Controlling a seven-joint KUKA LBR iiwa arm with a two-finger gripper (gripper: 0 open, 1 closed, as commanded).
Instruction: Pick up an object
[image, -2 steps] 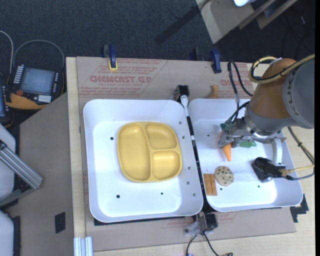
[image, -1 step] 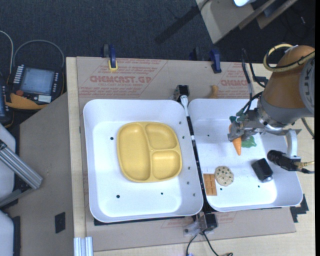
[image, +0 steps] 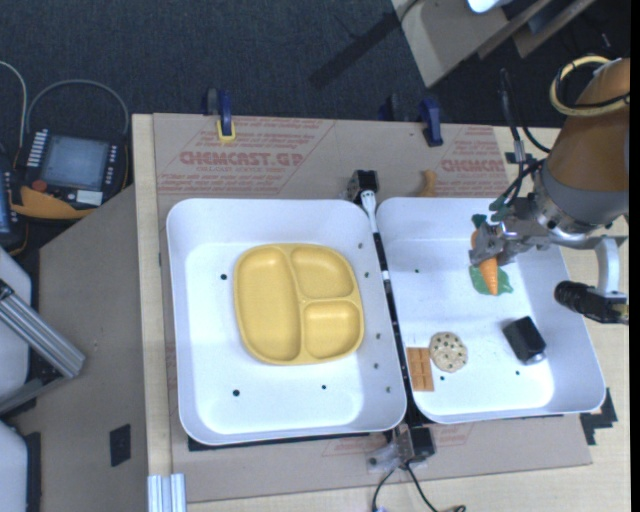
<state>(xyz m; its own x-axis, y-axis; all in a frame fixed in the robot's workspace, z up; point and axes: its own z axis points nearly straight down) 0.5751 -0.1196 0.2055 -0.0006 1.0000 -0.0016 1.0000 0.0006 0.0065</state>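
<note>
Three items lay in the right bin (image: 575, 395); gripper (image: 489, 248) sat over the carrot (image: 486, 277) (grip state could not be told), lift apparently pending.

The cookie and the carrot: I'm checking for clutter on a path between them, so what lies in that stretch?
Camera view shows bare white bin floor between the cookie and the carrot; the black block sits off to the right.
</note>
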